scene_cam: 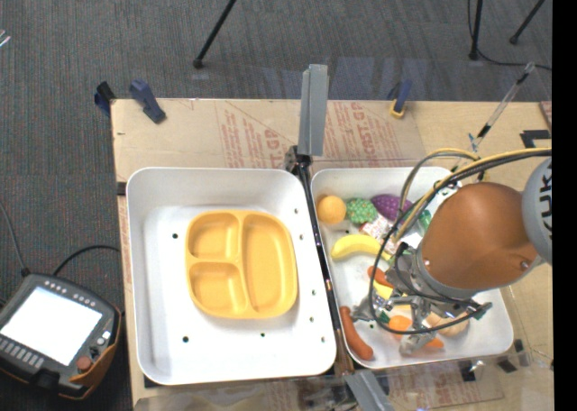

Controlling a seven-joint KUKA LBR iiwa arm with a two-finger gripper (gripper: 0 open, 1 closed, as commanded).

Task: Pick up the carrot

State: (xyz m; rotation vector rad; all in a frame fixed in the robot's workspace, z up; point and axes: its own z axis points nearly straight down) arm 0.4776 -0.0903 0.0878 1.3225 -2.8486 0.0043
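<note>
Hangs low over right bin [500,333], claw [410,315], under orange-banded wrist; cannot tell how claw is set. Lies right beneath claw, carrot [399,321]: small orange pieces peeping among wires, mostly hidden. Best lowered slowly, centred on carrot, clear of sausage [355,333] to left and banana [356,246] beyond.

Single fixed camera above the bench [225,134], looking down at a slant on both bins [153,211]; the arm [478,233] enters from the right.
</note>
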